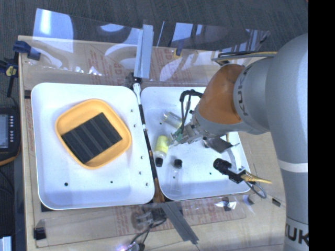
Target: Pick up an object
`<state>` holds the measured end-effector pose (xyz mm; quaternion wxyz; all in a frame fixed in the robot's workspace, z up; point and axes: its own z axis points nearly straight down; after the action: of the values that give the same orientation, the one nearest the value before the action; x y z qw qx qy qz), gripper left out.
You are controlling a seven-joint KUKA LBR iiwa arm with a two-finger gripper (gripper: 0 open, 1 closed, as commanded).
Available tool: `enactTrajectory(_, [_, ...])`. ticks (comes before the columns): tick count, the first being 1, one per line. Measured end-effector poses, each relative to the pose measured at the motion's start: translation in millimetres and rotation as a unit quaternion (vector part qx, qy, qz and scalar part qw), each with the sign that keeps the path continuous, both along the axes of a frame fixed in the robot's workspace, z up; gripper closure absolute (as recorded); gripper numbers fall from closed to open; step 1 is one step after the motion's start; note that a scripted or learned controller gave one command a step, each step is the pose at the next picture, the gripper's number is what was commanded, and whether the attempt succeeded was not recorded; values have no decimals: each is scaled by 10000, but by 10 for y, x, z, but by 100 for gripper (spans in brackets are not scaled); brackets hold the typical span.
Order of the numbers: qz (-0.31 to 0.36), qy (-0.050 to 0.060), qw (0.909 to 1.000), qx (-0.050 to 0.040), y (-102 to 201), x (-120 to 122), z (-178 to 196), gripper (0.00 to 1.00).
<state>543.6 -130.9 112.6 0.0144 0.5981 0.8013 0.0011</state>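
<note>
Presently, gripper (183,135) is low in right bin (199,190); its opening cannot be judged. Yellow item (162,145) lies just beside it. Orange tray (68,119) occupies left bin (44,182).

A: What does the arm (280,93) look like?
B: Thick, rounded grey casings with an orange band (222,95) above the wrist.
A: Any markings?
B: Dark letters on the band's edge, a white ring lower down, and a black cable (184,102) looping off the wrist.
</note>
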Motion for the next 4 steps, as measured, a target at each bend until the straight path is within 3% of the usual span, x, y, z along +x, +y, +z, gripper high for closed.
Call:
enactTrajectory(1, [-25, -29, 10000, -34, -44, 8, 28, 0])
enactTrajectory(2, [316, -88, 9994, -75, -119, -467, -72, 0])
enactTrajectory(3, [506, 13, 9986, -132, -19, -83, -69, 0])
enactTrajectory(4, [555, 27, 9984, -64, 60, -72, 7, 100])
